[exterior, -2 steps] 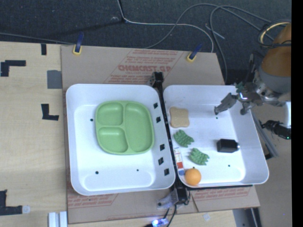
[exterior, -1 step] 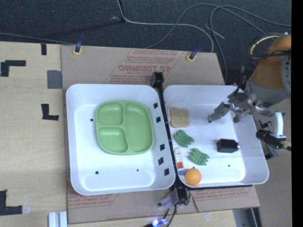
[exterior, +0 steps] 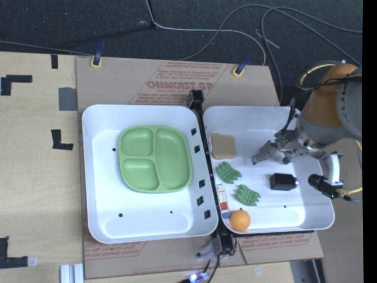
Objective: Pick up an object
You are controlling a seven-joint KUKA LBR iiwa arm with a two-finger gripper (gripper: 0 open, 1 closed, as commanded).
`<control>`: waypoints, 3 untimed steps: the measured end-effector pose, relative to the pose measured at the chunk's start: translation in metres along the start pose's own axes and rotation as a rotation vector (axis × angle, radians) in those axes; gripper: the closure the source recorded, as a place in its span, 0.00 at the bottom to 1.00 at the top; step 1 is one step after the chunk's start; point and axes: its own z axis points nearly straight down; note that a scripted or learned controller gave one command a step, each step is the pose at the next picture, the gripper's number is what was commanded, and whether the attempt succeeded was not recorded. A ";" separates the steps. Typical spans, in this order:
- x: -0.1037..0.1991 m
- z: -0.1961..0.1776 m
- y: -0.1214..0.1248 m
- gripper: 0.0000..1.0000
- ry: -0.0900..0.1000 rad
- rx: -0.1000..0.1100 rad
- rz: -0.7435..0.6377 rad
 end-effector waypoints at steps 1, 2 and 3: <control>0.001 -0.014 0.002 1.00 -0.001 -0.005 -0.002; 0.000 -0.073 0.011 1.00 -0.002 -0.012 -0.001; -0.001 -0.124 0.012 1.00 -0.002 -0.012 -0.001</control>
